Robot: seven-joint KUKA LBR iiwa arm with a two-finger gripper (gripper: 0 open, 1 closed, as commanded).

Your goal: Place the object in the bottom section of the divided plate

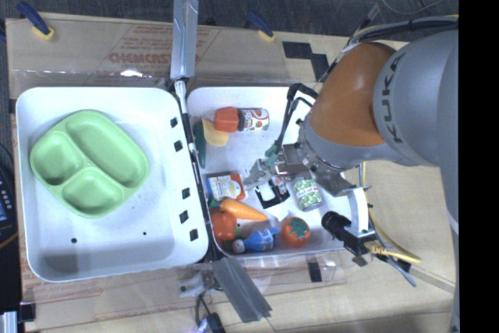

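My position: reaching in from the right over the right bin (234, 99), wrist low above its clutter. My jaws (269, 171) hang over the middle of that bin; the wrist hides the tips, so I cannot tell how they stand or whether anything sits between them.

Left bin (47, 261): one green divided plate (88, 161), lying flat toward the far left, three sections, all bare. Its bottom section (92, 191) is the small one nearest the near edge.

Right bin, far end: a small bottle (242, 120) with an orange cap, lying on its side, touching a yellow piece (215, 136).

Right bin, middle: a red-and-white packet (225, 186) just left of my jaws; a green-dotted packet (306, 195) under my wrist.

Right bin, near end: a toy carrot (242, 209), a blue bottle (256, 240) on its side, a red tomato-like ball (295, 231), all close together.

The table (405, 191) carries both bins side by side.
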